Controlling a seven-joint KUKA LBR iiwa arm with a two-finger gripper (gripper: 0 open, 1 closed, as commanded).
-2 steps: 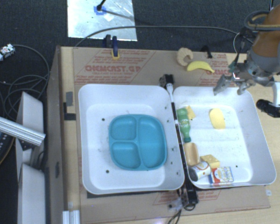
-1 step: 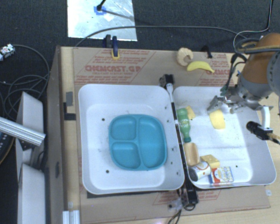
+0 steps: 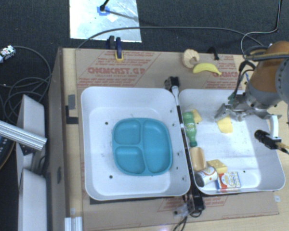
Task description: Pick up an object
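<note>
**A:** What sits in each bin?

**B:** The left shallow white bin (image 3: 98,129) holds one thing: a light blue plastic plate with four compartments (image 3: 142,146), lying flat near the middle. The right shallow white bin (image 3: 260,170) holds the rest. Along its left wall lies a green plastic bottle with a white cap (image 3: 189,127), and a small pale yellow piece (image 3: 196,116) is just beside its upper end. Below the bottle come a tan, rounded block (image 3: 197,158), a yellow wedge like cheese (image 3: 217,166), a small white can with a red label (image 3: 207,177) and a flat white carton with red and blue print (image 3: 229,180), all crowded into the lower left corner.

**A:** And the arm?

**B:** It comes in from the right, the orange band up near the frame's edge, with the wrist angled down and to the left. The gripper (image 3: 225,112) hangs over the upper part of the right bin, its two metal fingers spread apart, pinching nothing.

**A:** Where is the thing nearest to it?

**B:** A pale yellow soft block (image 3: 225,125) lies on the bin floor just below the fingertips, well apart from the corner pile. Its shape is squat, so I cannot tell a long axis. The bottle runs lengthwise along the wall, cap toward the bin's far edge.

**A:** Anything outside the bins?

**B:** A yellow banana (image 3: 206,69) and a beige ridged shell-like piece (image 3: 190,57) rest on the cardboard behind the right bin.
</note>
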